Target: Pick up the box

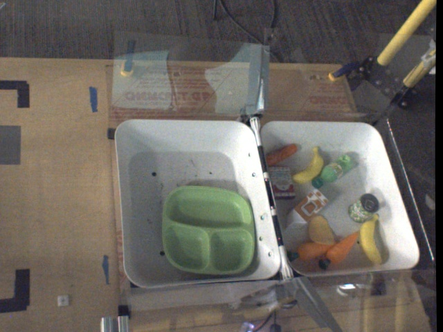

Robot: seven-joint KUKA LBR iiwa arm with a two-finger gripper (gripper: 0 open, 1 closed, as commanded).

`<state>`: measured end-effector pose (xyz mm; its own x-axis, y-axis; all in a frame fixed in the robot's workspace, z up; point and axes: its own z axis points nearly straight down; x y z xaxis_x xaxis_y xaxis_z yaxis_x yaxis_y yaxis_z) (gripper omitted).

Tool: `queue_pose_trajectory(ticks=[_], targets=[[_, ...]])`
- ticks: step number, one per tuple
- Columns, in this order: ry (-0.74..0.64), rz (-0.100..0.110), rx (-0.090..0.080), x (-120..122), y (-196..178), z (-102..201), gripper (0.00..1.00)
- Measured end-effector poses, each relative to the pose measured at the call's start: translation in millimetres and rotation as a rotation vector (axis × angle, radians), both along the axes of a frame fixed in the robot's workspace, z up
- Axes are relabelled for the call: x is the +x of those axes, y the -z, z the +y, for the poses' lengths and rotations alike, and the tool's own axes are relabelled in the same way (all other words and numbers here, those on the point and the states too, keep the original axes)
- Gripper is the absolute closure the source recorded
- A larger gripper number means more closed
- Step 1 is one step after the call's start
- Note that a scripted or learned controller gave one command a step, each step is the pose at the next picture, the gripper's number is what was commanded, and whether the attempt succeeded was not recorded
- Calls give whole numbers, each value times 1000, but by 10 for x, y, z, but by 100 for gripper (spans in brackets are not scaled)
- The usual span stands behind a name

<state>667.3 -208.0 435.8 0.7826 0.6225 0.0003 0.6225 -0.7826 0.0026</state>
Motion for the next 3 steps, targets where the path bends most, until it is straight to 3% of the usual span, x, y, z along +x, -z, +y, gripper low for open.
queue_pose_trajectory(ticks=[3], targets=[[-23, -3, -5, 52, -314, 128, 100]])
